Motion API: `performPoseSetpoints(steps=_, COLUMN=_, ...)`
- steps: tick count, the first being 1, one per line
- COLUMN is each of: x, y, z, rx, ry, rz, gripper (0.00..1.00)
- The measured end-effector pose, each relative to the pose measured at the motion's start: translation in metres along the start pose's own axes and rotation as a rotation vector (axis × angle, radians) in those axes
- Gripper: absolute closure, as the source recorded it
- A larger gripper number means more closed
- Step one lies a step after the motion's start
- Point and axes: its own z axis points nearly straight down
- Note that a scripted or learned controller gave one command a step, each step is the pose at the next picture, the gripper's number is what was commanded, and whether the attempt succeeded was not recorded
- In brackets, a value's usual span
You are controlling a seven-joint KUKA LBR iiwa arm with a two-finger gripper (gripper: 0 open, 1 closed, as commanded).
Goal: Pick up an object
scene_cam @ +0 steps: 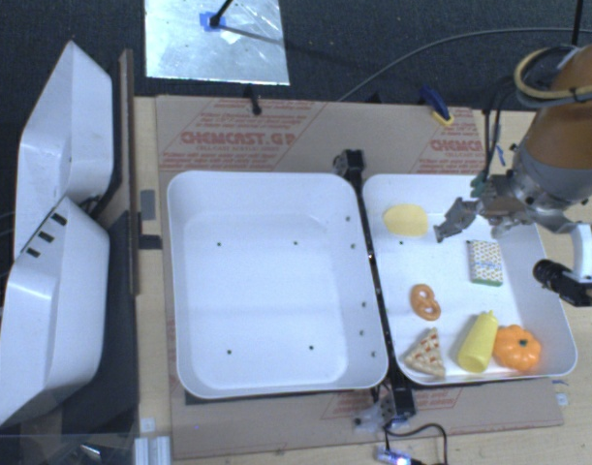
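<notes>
Over the right bin the gripper hangs, holding nothing, just beside the yellow lump; how far it is spread cannot be told. Pretzel, pizza slice, bottle, pumpkin and box lie nearby. Descending off-centre, it would likely nudge the rounded lump aside rather than grip it.
</notes>
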Motion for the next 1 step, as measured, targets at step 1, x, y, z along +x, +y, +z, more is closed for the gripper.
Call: performPoseSetpoints(steps=1, x=-0.0179, y=0.0418, z=0.1611, rx=0.011, ry=0.001, rz=0.001, gripper=0.0)
